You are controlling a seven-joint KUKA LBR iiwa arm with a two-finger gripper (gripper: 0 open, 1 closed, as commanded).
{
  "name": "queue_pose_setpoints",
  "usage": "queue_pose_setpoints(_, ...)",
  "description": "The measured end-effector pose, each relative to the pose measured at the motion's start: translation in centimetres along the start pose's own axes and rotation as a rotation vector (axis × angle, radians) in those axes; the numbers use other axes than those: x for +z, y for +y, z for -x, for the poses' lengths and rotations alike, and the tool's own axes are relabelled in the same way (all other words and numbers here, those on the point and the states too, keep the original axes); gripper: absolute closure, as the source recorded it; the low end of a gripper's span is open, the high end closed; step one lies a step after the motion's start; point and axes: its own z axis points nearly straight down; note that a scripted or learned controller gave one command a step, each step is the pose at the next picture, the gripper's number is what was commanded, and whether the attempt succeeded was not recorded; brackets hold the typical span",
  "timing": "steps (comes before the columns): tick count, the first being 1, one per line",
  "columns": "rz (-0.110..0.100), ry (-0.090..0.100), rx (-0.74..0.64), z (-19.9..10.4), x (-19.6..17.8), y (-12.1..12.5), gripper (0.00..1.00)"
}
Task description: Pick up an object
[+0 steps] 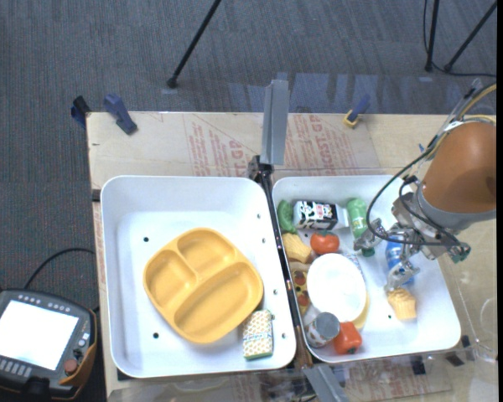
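The right bin (448,329) holds several small items: a black-and-white carton (316,214), a green bottle (357,215), a red tomato (324,243), a white round dish (337,285), a grey can (324,326), a red-orange piece (349,337) and a yellowish toy (402,304). My gripper (400,262) hangs low over the right side of this bin, under the orange wrist band (461,170). It sits right over a blue-and-white item (395,253), between the green bottle and the yellowish toy. The arm hides the contact.
The left bin (117,224) carries a yellow divided plate (203,285) and a small patterned box (258,335) at its front right corner. A metal post (275,128) stands behind the bins' shared wall. A teach pendant (35,337) lies at the lower left.
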Motion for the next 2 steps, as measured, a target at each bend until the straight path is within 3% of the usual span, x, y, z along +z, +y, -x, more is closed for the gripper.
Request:
queue_pose_setpoints(1,-0.003,-0.002,-0.085,-0.6,-0.1,1.4,0.0)
queue_pose_setpoints(2,-0.002,-0.003,-0.21,1.4,-0.1,5.4,0.0)
